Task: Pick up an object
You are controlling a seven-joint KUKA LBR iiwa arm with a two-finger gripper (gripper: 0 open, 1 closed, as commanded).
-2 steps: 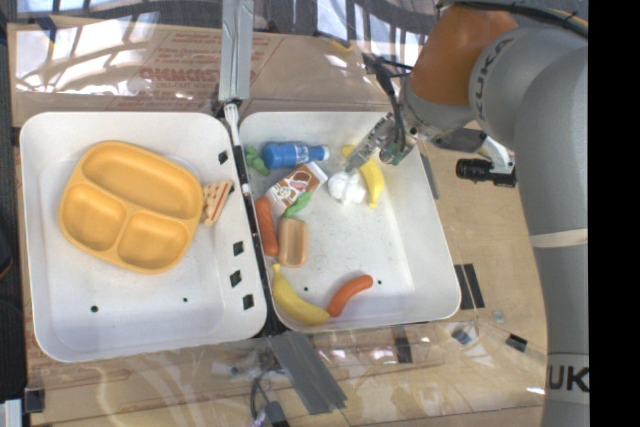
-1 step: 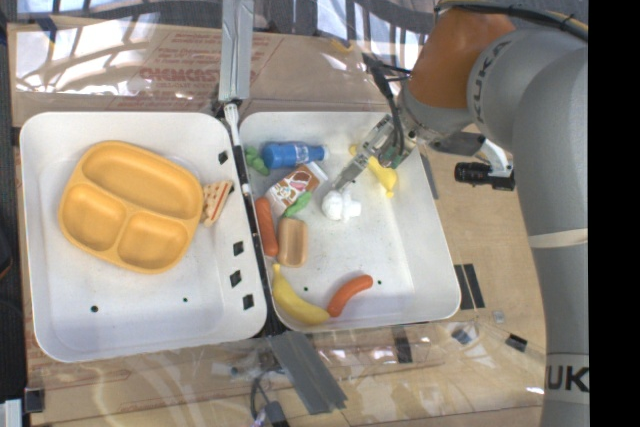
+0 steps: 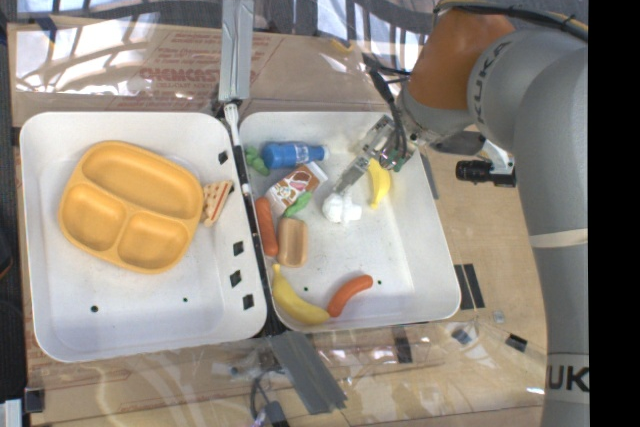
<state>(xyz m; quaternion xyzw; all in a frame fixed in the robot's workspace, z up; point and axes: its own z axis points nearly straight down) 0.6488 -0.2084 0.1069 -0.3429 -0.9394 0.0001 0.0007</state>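
Centrally, hand [image 3: 358,168] over right bin [image 3: 428,245], beside banana [image 3: 379,183]

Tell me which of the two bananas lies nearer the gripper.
The small banana in the right bin's upper part, right beside the gripper. The other banana lies far off, at the bin's near edge by the sausage.

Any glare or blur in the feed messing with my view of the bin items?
Camera view: glare streaks on the clear sheeting behind the bins; right bin evenly lit, toys sharp with soft shadows; the claw over the small banana looks slightly soft.

Bench [image 3: 500,245] with two bins [image 3: 50,315]
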